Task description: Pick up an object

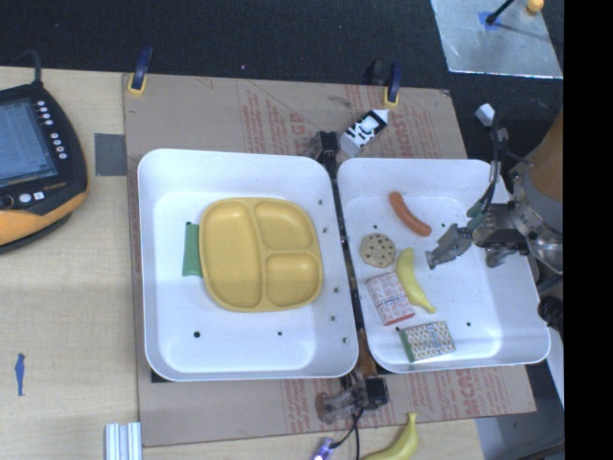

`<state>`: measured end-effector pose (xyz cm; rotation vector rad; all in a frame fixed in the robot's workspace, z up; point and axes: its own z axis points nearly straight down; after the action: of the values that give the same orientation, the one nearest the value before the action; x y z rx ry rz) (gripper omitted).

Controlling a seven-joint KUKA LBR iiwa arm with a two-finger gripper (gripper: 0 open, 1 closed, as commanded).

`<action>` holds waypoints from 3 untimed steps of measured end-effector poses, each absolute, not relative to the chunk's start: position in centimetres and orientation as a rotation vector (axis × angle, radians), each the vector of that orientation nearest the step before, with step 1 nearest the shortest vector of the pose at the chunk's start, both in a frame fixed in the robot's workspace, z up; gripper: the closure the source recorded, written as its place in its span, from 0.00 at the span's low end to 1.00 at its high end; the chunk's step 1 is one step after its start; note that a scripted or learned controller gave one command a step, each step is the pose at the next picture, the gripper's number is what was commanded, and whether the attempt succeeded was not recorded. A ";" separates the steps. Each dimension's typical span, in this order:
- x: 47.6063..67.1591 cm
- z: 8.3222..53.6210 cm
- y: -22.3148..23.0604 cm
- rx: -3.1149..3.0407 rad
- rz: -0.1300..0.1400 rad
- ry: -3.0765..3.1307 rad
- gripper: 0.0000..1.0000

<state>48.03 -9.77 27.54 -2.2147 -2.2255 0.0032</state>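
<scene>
Where the grey arm (536,233) comes in from the right, hangs low over the right bin (498,333) with the gripper (448,249) aimed leftward. No telling whether open or closed; grips nothing that can be seen.

Just left of the gripper and a little lower, a yellow toy banana (414,278), lying lengthwise on the bin floor, near the gripper tip but apart from it. Up and to the left of the gripper, an orange-red sausage (410,214), lying at a slant. Further left than the banana, a round brown cookie (377,249) with dark spots. Below the cookie and touching the banana's left side, a small red-and-white packet (390,298). Below the gripper and slightly left, near the bin's front wall, a flat speckled box (426,339) with a green edge.

Well to the left of the gripper, across the divide, the left bin (172,343), holding a yellow divided plate (261,253) with a green strip (192,249) showing from under its far-left edge.

Beyond the bins, up and left of the gripper, a small black-and-white item (364,129) on the cardboard. Far left, at the bench edge, a control pendant (34,161) with a screen. Far below the gripper, outside the bins, a second banana (397,441) at the lower edge.
</scene>
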 end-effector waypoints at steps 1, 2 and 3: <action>52.2 16.7 -11.1 -2.213 0.007 -2.225 0.00; 53.6 9.5 -11.6 -2.214 -0.001 -2.229 0.00; 53.7 10.5 -11.7 -2.209 0.000 -2.233 1.00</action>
<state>53.66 -11.67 10.52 -2.2086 -2.2331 0.0003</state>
